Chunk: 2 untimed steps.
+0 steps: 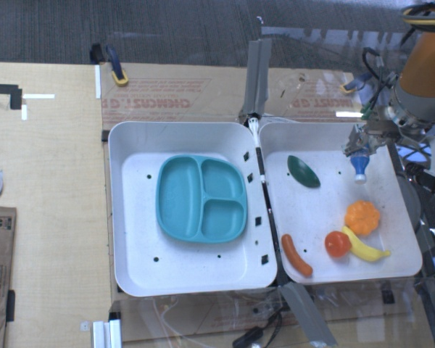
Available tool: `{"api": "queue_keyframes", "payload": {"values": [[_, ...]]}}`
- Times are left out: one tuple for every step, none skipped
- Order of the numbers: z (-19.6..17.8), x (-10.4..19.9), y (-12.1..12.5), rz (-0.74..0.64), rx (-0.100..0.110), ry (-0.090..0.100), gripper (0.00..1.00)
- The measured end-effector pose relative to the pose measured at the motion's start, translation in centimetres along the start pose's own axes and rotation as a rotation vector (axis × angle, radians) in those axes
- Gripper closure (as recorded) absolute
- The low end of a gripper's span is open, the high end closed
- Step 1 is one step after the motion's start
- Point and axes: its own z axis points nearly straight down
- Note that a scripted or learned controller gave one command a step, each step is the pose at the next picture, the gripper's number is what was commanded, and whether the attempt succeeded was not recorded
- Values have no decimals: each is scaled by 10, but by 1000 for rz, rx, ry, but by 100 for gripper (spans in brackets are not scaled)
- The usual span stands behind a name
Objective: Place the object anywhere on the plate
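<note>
Plate [201,198]: teal. Bins [123,216]: white. Leaf-shaped item [303,171]: dark green. Sausage [296,256]: orange-red. Tomato [337,243]: red. Banana [367,246]: yellow.

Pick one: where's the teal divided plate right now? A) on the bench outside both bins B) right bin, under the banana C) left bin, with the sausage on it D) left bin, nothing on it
D: the teal plate lies in the left bin with all three compartments bare, while the banana and sausage lie in the right bin.
</note>
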Motion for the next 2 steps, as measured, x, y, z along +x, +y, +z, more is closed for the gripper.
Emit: {"api": "queue_keyframes", "payload": {"values": [[23, 75, 33, -183, -2, 0, 100], [-3, 166, -9, -166, 1, 0, 100]]}}
